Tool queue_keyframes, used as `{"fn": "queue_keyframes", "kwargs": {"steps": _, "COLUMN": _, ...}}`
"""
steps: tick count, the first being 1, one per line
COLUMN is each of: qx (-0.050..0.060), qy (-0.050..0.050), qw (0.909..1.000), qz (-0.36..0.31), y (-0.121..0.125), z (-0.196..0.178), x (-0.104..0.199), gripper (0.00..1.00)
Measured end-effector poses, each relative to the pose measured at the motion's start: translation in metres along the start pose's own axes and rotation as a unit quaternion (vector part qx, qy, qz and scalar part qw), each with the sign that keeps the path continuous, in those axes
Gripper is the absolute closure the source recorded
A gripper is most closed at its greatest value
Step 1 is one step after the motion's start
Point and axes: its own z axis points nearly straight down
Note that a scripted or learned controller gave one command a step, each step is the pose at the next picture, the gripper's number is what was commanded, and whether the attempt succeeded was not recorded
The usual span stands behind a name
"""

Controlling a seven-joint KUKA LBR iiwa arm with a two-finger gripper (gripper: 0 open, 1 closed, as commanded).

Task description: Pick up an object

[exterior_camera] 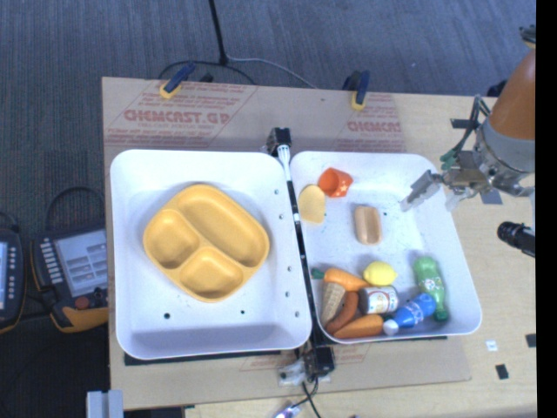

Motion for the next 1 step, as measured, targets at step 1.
{"fn": "queue_keyframes", "kwargs": {"steps": 1, "qx": 0.001, "qy": 0.001, "qw": 0.9990, "qz": -0.046, "y": -0.0617, "z": 0.0862, "x": 0.0414, "gripper": 0.00}}
